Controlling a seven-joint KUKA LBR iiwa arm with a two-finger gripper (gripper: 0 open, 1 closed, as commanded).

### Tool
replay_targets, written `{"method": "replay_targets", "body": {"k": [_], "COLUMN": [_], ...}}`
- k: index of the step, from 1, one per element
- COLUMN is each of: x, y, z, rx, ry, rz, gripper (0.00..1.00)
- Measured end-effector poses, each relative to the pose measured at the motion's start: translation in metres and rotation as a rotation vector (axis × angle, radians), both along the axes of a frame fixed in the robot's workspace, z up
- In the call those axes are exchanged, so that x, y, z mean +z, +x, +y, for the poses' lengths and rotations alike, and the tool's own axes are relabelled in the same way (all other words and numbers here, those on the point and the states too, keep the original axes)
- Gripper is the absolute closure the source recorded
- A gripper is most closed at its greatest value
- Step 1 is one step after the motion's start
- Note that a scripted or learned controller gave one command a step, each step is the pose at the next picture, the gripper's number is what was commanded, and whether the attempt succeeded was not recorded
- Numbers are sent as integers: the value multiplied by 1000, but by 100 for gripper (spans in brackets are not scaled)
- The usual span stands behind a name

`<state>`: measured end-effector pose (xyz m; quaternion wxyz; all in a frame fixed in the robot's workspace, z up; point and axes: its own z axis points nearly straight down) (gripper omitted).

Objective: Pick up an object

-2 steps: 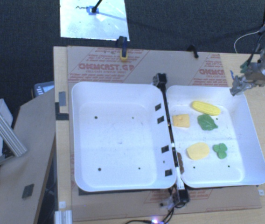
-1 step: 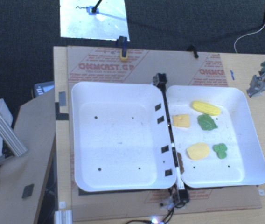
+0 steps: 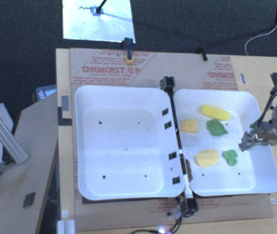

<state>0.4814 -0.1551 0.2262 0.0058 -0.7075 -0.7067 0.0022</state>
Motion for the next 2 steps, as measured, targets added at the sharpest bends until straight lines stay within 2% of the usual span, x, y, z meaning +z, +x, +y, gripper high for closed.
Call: {"method": "replay_targets", "body": {"k": [1, 2], "x": [149, 54], "y": [7, 8], "z": [24, 56], "rx": [10, 8], "ry": [-8, -3], "rz": [-30, -7], "gripper": [100, 100]}}
